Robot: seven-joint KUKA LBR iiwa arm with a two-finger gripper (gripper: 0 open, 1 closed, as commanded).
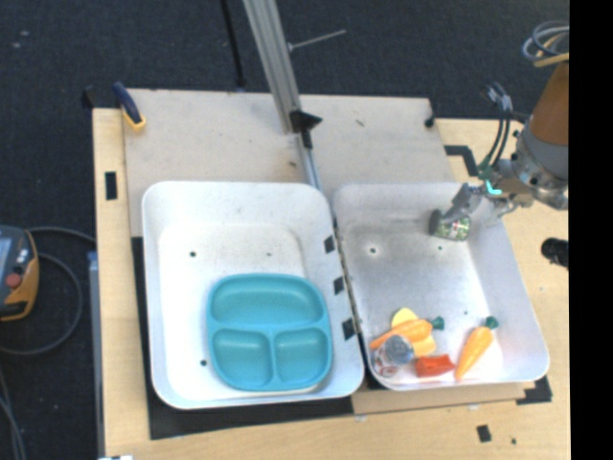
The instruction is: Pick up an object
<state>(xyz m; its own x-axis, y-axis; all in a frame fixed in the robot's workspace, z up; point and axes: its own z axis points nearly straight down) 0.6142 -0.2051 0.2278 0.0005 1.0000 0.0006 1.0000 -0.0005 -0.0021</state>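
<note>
My gripper (450,224) hangs over the back part of the right bin (421,276), near its far wall, with the arm (541,151) reaching in from the right. Its tip looks grey-green and small from here. A cluster of toys lies at the bin's front edge, well away from the gripper: a yellow piece (408,324), an orange carrot (474,349), a red piece (434,364) and a round grey-and-red item (393,354).
The left bin (182,228) holds a blue divided tray (270,332) toward its front. A metal post (276,56) rises behind the two bins. A yellow-tipped clamp (129,108) sits at the bench's far left corner.
</note>
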